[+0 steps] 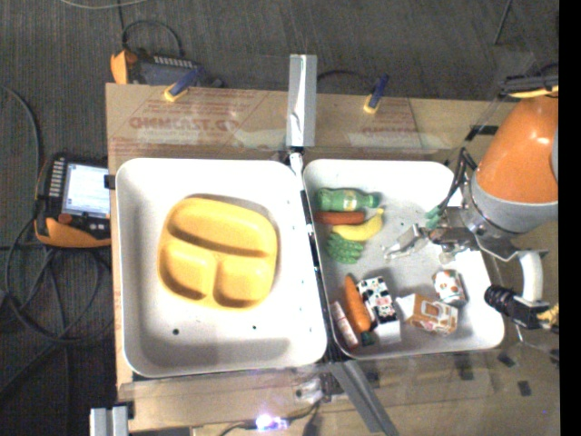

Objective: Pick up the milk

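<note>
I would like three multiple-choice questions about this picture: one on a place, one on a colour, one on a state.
1. Where does the cow-patterned milk carton lie?
A. In the left bin
B. In the right bin
C. On the floor

2. What colour is the divided tray in the left bin?
A. Yellow
B. Blue
C. Red

3. How does the milk carton stand to the gripper?
A. Gripped between the jaws
B. Lifted above the bin
C. Lying apart from it

Answers: 1 B, it lies in the right bin beside the carrot. 2 A, the tray is plainly yellow. 3 C, bare bin floor shows between them.
</note>
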You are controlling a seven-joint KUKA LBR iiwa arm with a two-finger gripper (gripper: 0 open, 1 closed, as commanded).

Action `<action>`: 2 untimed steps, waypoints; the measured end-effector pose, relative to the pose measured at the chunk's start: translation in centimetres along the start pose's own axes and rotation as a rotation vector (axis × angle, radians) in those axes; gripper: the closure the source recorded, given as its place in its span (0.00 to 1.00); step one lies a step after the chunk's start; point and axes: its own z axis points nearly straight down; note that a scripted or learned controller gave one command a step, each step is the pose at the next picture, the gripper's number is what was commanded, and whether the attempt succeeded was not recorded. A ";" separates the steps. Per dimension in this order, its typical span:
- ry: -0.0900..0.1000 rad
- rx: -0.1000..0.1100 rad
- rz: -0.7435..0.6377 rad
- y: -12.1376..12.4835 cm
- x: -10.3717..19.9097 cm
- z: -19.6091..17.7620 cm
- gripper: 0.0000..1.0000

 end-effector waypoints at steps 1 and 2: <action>-0.002 -0.009 -0.094 -1.8 1.8 12.4 0.00; 0.001 -0.015 -0.087 -1.5 -1.3 12.7 0.00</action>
